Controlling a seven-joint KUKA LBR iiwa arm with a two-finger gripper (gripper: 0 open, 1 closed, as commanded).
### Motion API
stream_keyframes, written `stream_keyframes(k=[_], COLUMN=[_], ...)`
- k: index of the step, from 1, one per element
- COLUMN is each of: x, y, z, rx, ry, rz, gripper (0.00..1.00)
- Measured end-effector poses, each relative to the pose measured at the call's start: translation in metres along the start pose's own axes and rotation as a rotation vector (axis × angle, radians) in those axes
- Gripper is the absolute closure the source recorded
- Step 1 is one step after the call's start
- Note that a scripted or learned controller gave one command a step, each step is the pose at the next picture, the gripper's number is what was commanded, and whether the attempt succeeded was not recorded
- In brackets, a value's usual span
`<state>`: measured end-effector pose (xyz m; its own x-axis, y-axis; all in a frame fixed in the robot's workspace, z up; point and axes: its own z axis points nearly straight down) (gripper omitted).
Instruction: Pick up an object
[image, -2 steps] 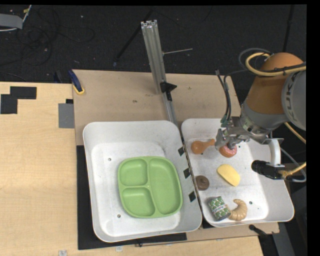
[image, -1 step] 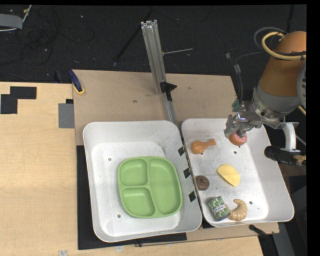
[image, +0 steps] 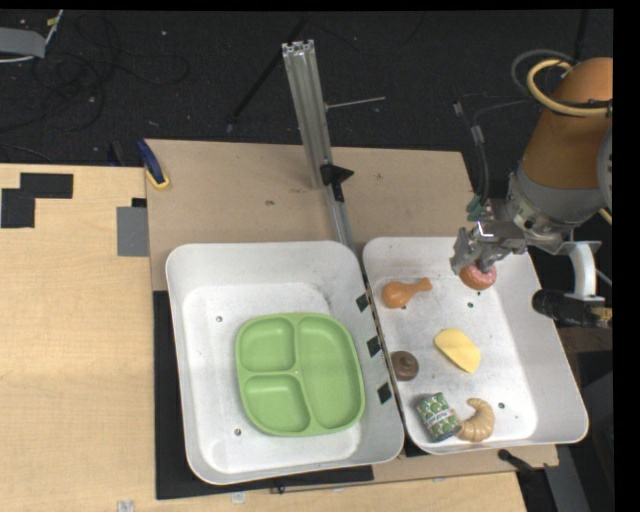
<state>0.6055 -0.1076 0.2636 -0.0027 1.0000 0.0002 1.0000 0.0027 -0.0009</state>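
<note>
Pincer sits low in the right bin, touching a red ball near the bin's far edge; whether it pinches the ball, I cannot tell. Drumstick lies nearby.

The gripper sits over a red tomato in the right bin; a green plate lies in the left bin.

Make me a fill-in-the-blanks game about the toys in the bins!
1. The divided plate in the left bin is coloured ____.
2. The plate has ____ compartments.
3. The croissant lies in the ____ bin.
4. The robot's hand is right over a small ____ toy.

Missing words: green; three; right; red
</note>
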Motion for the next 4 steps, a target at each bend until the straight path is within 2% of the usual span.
stream_keyframes(k=[1, 3, 4], x=[0.048, 0.142, 0.192], y=[-0.007, -0.043, -0.054], z=[0.012, 0.007, 0.025], rx=[0.004, 0.004, 0.005], ry=[0.002, 0.002, 0.001], rz=[-0.002, -0.003, -0.002], gripper=[1.00, 1.00, 1.00])
